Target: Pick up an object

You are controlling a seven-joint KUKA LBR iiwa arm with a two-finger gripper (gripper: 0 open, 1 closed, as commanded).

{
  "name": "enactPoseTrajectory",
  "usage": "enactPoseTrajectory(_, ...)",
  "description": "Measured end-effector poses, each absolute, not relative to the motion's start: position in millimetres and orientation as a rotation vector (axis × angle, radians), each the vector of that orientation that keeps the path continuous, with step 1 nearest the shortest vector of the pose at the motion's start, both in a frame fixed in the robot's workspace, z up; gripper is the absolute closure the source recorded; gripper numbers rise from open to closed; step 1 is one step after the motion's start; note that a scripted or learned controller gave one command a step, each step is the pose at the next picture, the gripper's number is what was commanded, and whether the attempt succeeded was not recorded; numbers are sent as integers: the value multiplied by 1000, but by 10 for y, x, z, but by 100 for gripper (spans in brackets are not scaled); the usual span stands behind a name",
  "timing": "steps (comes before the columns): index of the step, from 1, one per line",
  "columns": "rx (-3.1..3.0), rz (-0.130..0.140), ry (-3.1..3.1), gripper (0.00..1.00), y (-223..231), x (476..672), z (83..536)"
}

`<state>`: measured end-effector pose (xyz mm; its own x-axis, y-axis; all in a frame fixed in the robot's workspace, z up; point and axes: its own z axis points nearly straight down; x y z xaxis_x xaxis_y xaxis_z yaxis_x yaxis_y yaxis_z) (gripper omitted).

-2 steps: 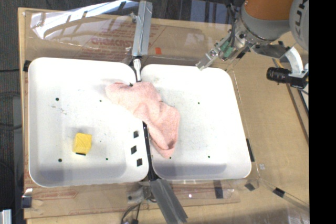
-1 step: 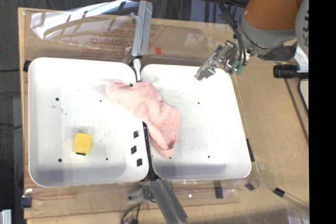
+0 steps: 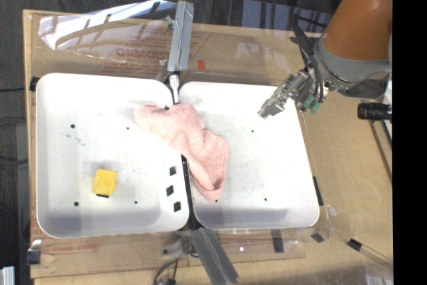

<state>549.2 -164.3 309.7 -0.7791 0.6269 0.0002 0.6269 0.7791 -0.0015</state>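
Nearest the camera, along the bottom edge of the bench (image 3: 347, 197), a grey metal bracket (image 3: 213, 257) juts out at about 6 o'clock, below the seam where the bins meet. There are two bins, both shallow, white and round-cornered: the left bin (image 3: 60, 210) and the right bin (image 3: 293, 203).

In the left bin, toward 7 o'clock of its floor, lies one small yellow block (image 3: 105, 182), squarish and sponge-like. Three small dark squares (image 3: 173, 188) sit in a column by that bin's right wall.

One pink cloth (image 3: 190, 143), soft, crumpled and terry-textured, drapes across the seam between the bins, its upper end in the left bin and its longer folded lobe hanging down into the right bin.

The gripper (image 3: 267, 109) hovers over the upper part of the right bin. From it, the cloth lies at about 8 o'clock, apart from it, and the yellow block lies farther off in the same rough direction, well apart. Whether the gripper is spread or closed cannot be told at this angle; nothing is seen in it.

Behind the gripper, at 2 o'clock, rises the arm (image 3: 360, 17), grey with a smooth orange band. At the far side, a grey metal bar (image 3: 179, 43) runs toward 12 o'clock from the seam, beside a sheet of clear crinkled plastic (image 3: 100, 20).
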Motion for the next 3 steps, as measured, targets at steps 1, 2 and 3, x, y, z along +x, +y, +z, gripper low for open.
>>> enactPoseTrajectory(1,-1050,2,-2963,100,-1800,6026,3316)
enactPoseTrajectory(2,-387,2,-3121,100,-1672,6173,3533)
enactPoseTrajectory(3,73,0,-3140,100,-2011,6036,2932)
